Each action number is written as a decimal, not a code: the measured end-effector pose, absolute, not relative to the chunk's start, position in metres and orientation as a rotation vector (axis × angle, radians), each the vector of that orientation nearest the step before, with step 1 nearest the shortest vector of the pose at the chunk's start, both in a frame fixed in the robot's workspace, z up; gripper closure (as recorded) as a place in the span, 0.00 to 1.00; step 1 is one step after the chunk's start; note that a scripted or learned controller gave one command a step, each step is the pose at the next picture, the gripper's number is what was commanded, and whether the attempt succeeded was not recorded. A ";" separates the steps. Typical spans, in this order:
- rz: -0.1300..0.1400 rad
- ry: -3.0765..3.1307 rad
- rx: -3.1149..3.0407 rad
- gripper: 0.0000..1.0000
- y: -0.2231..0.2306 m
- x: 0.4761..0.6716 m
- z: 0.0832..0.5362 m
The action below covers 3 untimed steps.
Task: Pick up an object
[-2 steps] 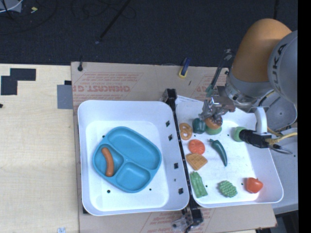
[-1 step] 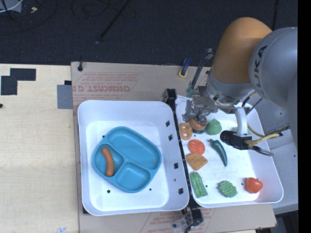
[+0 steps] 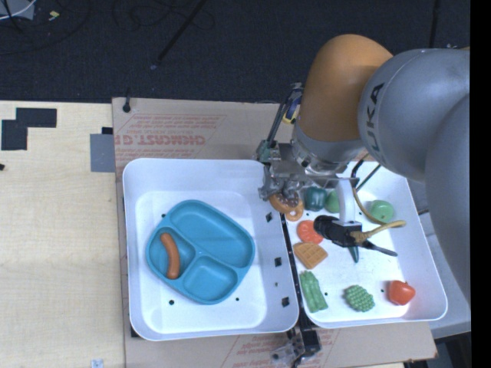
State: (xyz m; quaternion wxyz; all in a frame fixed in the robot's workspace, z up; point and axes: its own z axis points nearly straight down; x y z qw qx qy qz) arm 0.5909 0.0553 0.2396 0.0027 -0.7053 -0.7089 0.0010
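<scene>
Gripper [image 3: 285,194] sat low over right bin [image 3: 430,282], far-left corner, above pretzel [image 3: 288,202]. Couldn't tell if open or shut, or holding anything. Pretzel prob. light, stiff plastic w/ loops; best pinched across the outer ring.

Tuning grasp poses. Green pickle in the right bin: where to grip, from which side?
Grip the pickle across its narrow middle, coming straight down. It lies flat, long axis running up-down in view, close to the bin's left wall, so the fingers would likely close left-right; left clearance looks tight. The waffle sits just above it.
</scene>
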 end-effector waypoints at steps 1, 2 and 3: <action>0.006 -2.222 -2.215 1.00 0.107 0.590 0.218; 0.002 -2.222 -2.219 1.00 0.104 0.593 0.236; 0.007 -2.218 -2.221 1.00 0.099 0.597 0.216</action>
